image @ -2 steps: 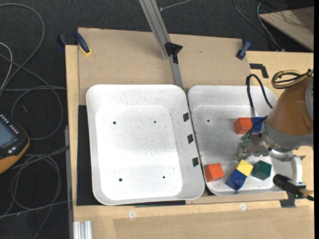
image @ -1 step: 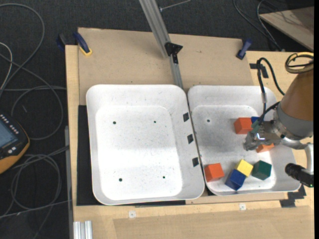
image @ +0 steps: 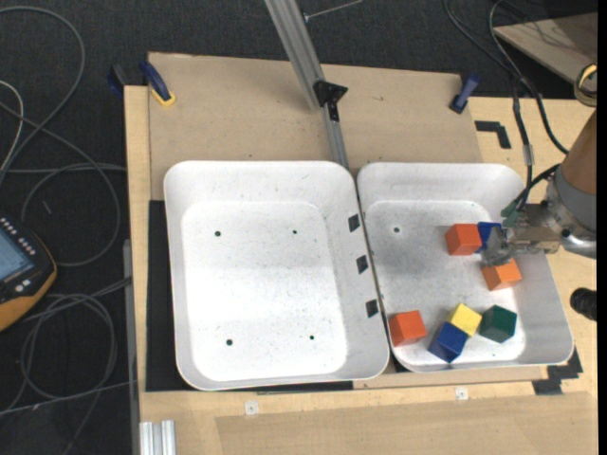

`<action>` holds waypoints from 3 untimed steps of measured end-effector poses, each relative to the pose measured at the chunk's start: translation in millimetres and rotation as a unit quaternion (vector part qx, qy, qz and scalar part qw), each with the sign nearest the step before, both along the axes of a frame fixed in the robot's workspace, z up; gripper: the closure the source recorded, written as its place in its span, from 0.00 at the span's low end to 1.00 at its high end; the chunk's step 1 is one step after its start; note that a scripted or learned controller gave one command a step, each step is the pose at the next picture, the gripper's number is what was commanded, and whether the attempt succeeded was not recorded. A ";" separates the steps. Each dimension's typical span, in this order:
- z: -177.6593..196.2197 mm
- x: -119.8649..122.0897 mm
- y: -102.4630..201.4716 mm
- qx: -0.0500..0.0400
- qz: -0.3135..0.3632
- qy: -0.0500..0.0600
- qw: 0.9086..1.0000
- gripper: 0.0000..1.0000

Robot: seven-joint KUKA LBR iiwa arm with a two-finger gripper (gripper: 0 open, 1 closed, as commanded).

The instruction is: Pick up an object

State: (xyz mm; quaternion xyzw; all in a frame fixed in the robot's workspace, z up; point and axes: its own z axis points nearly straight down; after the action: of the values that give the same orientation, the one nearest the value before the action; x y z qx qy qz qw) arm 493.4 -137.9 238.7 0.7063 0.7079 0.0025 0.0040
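My gripper (image: 500, 245) hangs low in the right bin (image: 417, 180), near its right wall; whether my fingers are open or closed I cannot tell (they blur into the blocks). A small blue block (image: 489, 232) sits right at my tip, an orange cube (image: 463, 239) just left of it, and another orange block (image: 502, 274) just nearer. Along the near rim lie an orange cube (image: 408, 326), a blue block (image: 447, 341), a yellow cube (image: 466, 318) and a green cube (image: 497, 323). The left bin (image: 256, 282) offers open floor.
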 end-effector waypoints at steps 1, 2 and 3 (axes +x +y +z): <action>54.1 1.7 -0.1 0.000 0.000 0.001 1.000 1.00; 53.6 21.9 56.1 0.002 0.003 0.003 1.000 1.00; 53.7 32.6 110.1 0.002 0.002 0.003 1.000 1.00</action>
State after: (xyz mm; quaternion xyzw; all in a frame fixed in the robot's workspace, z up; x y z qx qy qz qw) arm 526.0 -27.8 292.4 0.7047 0.7095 0.0013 0.0002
